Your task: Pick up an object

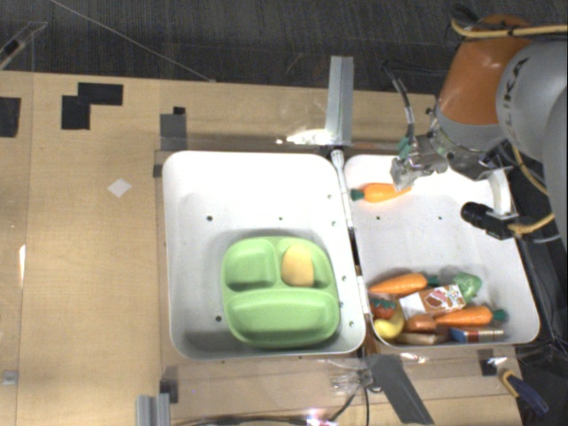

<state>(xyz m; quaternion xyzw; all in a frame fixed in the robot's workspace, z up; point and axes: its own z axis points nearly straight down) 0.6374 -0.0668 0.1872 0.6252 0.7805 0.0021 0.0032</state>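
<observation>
A small orange carrot (pixel 377 193) with a green top lies alone in the far left corner of the right bin (pixel 435 238). My gripper (pixel 405 174) hangs at the carrot's right end, close above it or touching it. The grey arm with its orange band (pixel 475 74) comes in from the upper right. Nothing is visibly lifted off the bin floor.
A pile lies along the near edge of the right bin: two larger carrots (pixel 399 284) (pixel 461 317), a printed packet (pixel 430 301), a green item (pixel 468 284) and a yellow piece (pixel 388 328). In the left bin (pixel 248 193) a green divided tray (pixel 266 313) holds a yellow fruit (pixel 298 265).
</observation>
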